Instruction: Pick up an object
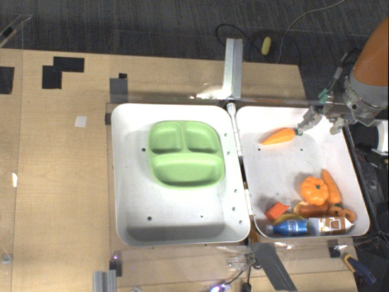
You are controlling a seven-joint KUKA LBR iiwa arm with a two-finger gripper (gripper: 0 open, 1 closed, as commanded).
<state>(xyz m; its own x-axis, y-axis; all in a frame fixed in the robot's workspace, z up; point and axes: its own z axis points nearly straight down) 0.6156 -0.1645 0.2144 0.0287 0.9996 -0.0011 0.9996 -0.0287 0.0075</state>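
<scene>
Orange, smooth and tapered, a carrot lay in the right bin's upper left. The gripper hung just right of it, fingers apart, holding nothing. A pumpkin, bottle and small toys crowded the lower right corner. A green sectioned plate occupied the left bin.
</scene>
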